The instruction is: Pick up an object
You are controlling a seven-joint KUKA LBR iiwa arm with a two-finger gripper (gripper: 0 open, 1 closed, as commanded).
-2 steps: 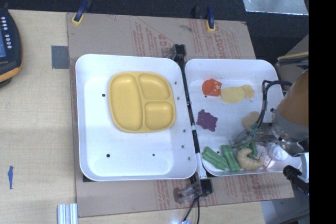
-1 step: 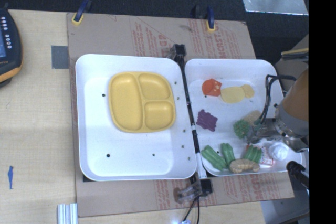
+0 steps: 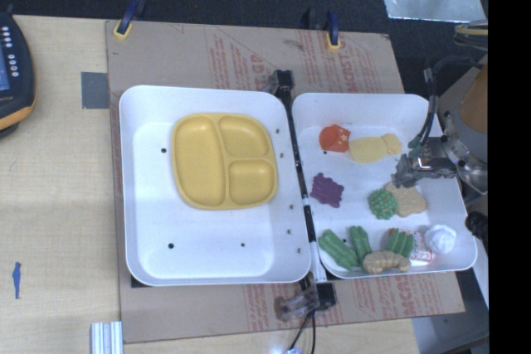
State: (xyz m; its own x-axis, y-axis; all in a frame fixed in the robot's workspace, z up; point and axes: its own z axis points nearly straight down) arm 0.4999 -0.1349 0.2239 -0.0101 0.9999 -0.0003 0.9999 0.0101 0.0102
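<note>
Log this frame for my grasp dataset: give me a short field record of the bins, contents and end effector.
left bin: holds a yellow divided plate
right bin: holds small toy foods
items in right bin: red piece, pale yellow piece, purple grapes, green broccoli, green pods
end effector: low over the right bin's right side, beside the broccoli
grasp: cannot tell

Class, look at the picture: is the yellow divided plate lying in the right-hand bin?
No, the yellow plate lies in the left bin.
</note>
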